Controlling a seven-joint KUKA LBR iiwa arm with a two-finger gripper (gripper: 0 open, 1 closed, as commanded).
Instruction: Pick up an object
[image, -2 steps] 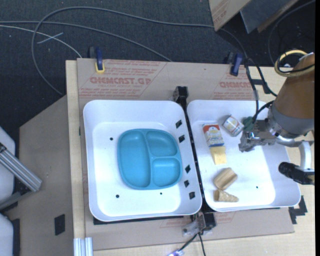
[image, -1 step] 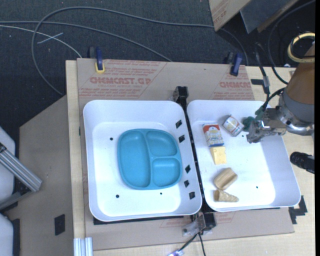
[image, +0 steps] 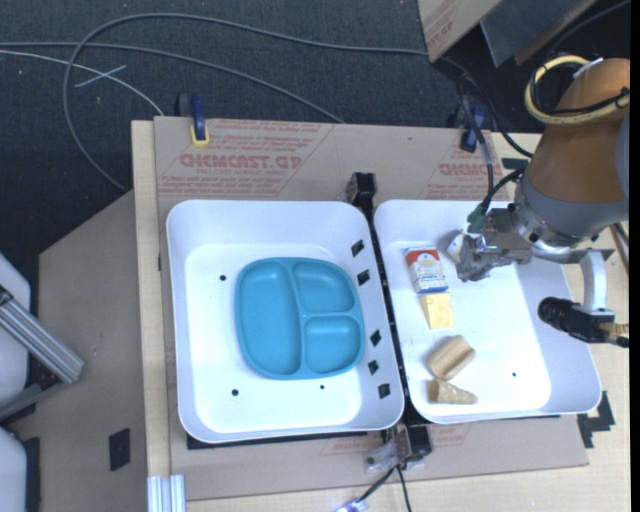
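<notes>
The gripper (image: 472, 256) hangs just beside the small carton (image: 427, 270) (I cannot tell its jaw state), so descending here could nudge the carton against the yellow block (image: 438, 310).

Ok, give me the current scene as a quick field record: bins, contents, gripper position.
left bin: blue divided plate
right bin: small carton, yellow block, tan piece, wedge-shaped piece
gripper: over right bin, just right of the carton
grasp: nothing seen between the fingers
arm: reaches in from the right
</notes>
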